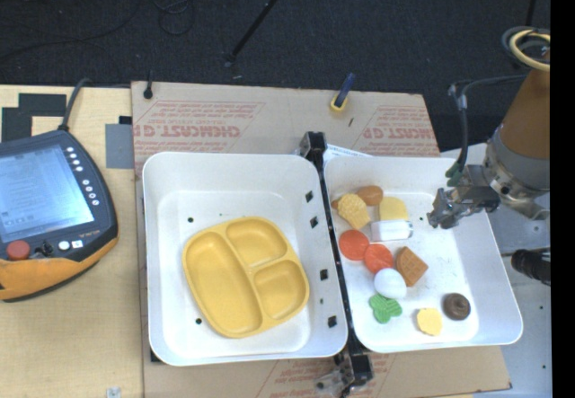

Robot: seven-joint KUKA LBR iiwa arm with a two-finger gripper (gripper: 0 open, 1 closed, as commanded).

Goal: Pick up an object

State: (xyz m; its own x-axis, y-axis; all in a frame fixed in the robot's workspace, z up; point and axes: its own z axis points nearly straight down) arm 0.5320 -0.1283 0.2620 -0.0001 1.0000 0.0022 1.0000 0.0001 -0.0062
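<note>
Toy food pieces (386, 234) are lying clustered in the right bin (499, 297), near its left wall, while the gripper (443, 213) is hovering just right of them, holding nothing I can see, its finger opening impossible to tell.

"CHEMCAST G.P" (upside down) on cardboard (269, 118)

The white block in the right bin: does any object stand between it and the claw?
Nothing visible does. The claw hovers at the right side of the right bin, and bare bin floor lies between it and the white block. The other toy foods lie left of and below the block.
</note>
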